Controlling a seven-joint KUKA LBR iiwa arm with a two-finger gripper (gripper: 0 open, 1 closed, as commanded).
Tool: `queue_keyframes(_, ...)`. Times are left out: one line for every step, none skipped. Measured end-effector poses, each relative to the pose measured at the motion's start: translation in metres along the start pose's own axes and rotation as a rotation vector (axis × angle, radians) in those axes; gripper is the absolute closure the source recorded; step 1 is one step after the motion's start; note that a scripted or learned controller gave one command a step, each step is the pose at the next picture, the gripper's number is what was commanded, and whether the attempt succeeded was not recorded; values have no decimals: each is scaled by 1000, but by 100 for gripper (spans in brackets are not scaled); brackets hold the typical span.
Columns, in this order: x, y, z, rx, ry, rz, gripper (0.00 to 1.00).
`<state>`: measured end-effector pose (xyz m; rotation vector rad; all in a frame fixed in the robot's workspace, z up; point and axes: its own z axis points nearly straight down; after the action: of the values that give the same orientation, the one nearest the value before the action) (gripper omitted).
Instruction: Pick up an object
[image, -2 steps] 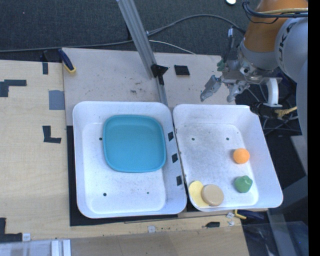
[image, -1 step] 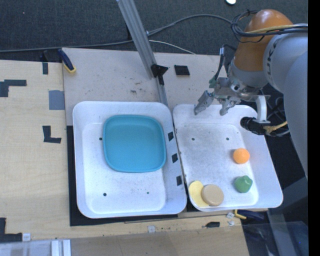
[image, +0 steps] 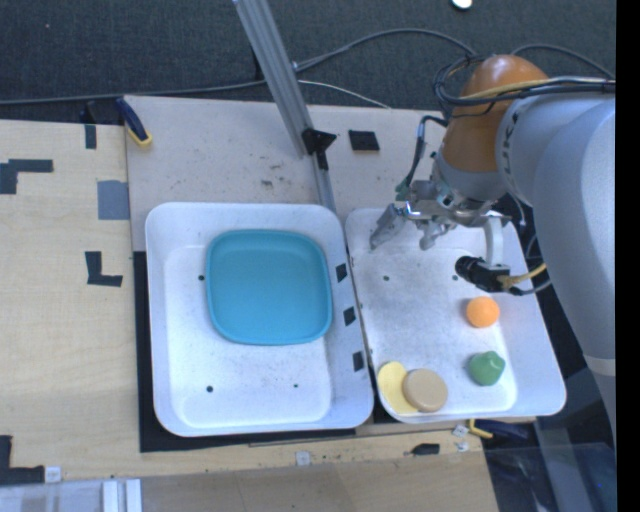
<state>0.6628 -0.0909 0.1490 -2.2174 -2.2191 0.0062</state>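
orange ball (image: 482, 313), green object (image: 486, 368) and a tan disc (image: 425, 389) on a yellow piece (image: 392, 386) all lie in the right bin (image: 400, 300), toward its near edge. the gripper (image: 405, 228) hangs spread wide and empty over the bin's far end, well apart from them. a descent from here would likely close on bare floor; the ball may also roll away when nudged.
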Motion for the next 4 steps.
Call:
queue_keyframes(1,-1,53,-1,0,0,0)
queue_keyframes(1,0,40,-5,0,-1,100)
queue_keyframes(-3,1,-3,-9,-1,0,100)
queue_keyframes(-5,-1,-65,-11,-1,0,100)
